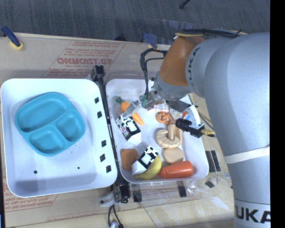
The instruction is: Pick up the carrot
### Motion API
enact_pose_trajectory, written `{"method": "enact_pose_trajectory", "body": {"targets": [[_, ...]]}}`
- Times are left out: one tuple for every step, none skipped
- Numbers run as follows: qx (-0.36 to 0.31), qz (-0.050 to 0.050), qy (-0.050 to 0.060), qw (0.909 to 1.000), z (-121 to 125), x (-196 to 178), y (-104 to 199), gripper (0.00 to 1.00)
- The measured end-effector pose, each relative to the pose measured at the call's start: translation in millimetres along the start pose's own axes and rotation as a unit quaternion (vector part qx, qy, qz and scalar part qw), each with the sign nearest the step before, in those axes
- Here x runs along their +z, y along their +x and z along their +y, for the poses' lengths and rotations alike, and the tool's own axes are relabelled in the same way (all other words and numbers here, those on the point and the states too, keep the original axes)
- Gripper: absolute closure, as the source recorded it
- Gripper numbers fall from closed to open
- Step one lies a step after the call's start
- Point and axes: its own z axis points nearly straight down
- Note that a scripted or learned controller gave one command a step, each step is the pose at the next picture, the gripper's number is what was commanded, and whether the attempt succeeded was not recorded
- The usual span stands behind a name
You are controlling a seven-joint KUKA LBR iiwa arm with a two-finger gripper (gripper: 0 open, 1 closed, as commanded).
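Camera view: the gripper (148, 99) hovers just beside the carrot (133, 113) in the right bin (199, 148); claw state cannot be told; carrot not yet lifted.

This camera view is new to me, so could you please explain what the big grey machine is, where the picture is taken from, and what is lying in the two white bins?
The grey machine is a robot arm with an orange band above its wrist, reaching in from the right. The one camera is fixed above the bench and looks down at a slant.

Two shallow white bins sit side by side on the bench. The left bin holds a blue divided plate. The right bin holds toy food: a small carrot, a banana, a red pepper-like piece, a beige mushroom, a brown piece and two black-and-white packs.

The gripper hangs at the arm's tip, just beside the carrot it is meant to pick up. I cannot tell whether it holds anything.
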Motion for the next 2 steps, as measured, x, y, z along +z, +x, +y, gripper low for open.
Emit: {"method": "enact_pose_trajectory", "body": {"targets": [[-0.005, -0.002, -0.003, 1.0000, 4, -14, 0, 1.00], [0.157, 0.001, 0.011, 0.9875, -19, -86, 49, 1.00]]}}
